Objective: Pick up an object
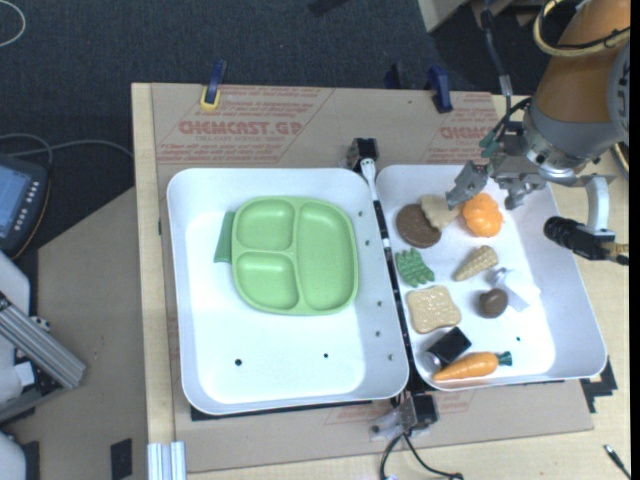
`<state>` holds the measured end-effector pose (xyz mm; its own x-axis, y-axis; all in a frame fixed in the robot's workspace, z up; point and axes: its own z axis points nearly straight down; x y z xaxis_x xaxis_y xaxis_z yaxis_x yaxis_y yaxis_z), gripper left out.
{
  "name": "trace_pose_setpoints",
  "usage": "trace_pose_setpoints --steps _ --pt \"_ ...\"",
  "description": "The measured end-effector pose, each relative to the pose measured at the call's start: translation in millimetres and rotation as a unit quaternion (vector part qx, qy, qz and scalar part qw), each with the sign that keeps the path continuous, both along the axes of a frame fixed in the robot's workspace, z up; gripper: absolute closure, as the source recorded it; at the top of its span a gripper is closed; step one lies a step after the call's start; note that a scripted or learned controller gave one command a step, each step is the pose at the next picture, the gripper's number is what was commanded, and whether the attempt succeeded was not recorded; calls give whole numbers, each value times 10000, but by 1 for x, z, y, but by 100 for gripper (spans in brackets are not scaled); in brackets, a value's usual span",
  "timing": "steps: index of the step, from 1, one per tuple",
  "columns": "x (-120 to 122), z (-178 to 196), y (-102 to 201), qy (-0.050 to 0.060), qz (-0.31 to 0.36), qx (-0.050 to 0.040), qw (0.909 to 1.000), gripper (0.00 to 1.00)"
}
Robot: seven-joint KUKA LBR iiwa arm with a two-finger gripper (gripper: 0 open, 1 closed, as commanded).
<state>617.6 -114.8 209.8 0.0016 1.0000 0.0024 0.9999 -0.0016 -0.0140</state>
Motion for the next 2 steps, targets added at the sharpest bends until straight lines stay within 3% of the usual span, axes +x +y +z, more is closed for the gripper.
trace_pose_setpoints --steps 1,2 --pt "3 7 0 -67 11 -9 10000 0" --pt "7 -40 -6 -38 5 -7 10000 0"
